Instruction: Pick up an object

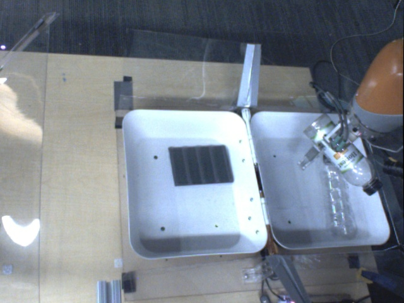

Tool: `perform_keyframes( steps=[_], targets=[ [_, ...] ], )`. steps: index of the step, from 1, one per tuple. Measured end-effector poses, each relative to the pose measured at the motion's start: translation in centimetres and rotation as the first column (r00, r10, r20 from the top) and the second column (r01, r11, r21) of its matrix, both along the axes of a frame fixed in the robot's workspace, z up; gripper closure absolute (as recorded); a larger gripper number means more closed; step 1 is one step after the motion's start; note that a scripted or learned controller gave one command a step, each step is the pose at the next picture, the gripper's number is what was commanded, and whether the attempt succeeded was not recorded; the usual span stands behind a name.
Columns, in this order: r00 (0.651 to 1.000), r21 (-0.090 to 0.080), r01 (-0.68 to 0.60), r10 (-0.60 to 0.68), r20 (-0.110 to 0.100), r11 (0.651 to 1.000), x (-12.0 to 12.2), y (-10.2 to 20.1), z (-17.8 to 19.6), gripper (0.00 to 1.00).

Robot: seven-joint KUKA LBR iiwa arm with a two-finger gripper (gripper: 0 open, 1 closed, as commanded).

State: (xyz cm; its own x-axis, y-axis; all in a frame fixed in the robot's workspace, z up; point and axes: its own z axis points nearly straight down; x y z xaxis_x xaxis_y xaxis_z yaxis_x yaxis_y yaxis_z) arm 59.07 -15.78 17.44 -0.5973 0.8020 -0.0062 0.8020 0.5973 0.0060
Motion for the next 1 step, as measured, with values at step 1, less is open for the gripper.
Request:
perform_keyframes(
  steps=[1],
  targets=[
    [0.996, 0.002, 0.093, -0.093, 0.0, 0.996, 4.58, 5.56, 3.04, 1.0]
  ],
)
